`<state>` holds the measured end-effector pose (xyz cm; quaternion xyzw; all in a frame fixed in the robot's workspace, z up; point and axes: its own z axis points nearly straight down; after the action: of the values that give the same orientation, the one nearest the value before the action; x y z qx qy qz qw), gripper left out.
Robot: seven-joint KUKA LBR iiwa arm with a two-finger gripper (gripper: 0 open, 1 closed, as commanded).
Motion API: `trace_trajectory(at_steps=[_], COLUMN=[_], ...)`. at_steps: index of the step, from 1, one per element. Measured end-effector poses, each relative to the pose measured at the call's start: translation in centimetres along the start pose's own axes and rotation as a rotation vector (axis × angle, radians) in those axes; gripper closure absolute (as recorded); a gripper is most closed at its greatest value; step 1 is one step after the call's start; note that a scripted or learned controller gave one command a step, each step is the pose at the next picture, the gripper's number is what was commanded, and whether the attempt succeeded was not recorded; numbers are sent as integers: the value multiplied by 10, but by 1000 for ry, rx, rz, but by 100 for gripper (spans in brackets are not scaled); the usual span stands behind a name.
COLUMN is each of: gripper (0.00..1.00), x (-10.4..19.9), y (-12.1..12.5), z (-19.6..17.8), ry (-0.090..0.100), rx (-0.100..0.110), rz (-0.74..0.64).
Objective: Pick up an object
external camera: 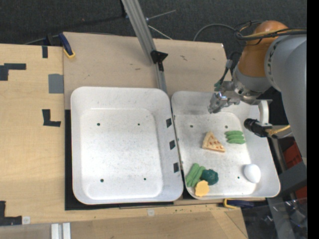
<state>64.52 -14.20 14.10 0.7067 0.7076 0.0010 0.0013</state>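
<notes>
Hovering near the far edge of the right shallow white speckled plastic bin: the small metallic pincer, spread of its tips too blurred to tell. Lying just toward the camera from it, the flat orange waffle-textured wedge, with the ridged green pea pod beside. Crowding the near edge, well apart from the pincer: green bean cluster, dark teal lump, yellow piece, smooth white egg. Leaving open floor directly beneath the pincer.
</notes>
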Motion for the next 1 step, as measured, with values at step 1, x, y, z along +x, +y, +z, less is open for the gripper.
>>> trace_trajectory(at_steps=[1], gripper=[100], x=[-2], y=[11], z=[-51], ry=[-1], rx=[-1], rz=[0])
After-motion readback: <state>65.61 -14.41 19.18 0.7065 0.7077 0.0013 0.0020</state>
